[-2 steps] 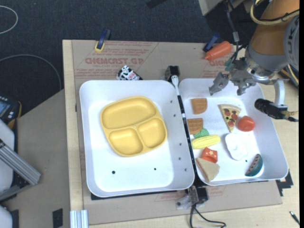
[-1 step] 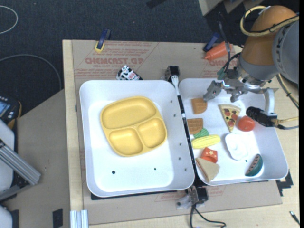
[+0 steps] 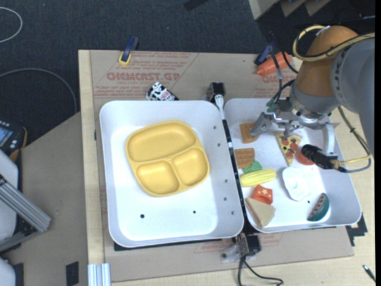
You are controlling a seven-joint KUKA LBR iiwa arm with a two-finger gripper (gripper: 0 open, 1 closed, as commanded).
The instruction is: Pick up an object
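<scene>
A shallow white plastic bin [image 3: 113, 177] on the left holds a yellow three-compartment plastic tray [image 3: 167, 157], lying flat near its middle. Just beyond that bin's far edge, a small black-and-white spotted toy [image 3: 161, 92] lies on the brown cardboard bench top [image 3: 178, 73].

The right-hand white bin [image 3: 351, 198] holds toy foods. Along its left side, from far to near, are an orange cracker-like square [image 3: 247, 131], a brown toast-like slab [image 3: 244, 157], a yellow corn cob with green husk [image 3: 257, 176], a red strawberry-like piece [image 3: 262, 193] and a tan wedge like a sandwich half [image 3: 260, 211]. Further right lie a pizza slice [image 3: 290, 147], a white rounded lump [image 3: 296, 183] and a watermelon slice [image 3: 319, 208].

The grey arm's two-finger gripper [image 3: 280, 123] hangs low over the far part of this bin, just beside the cracker and pizza slice; whether its fingers are apart or together I cannot tell, as the wrist hides them.
</scene>
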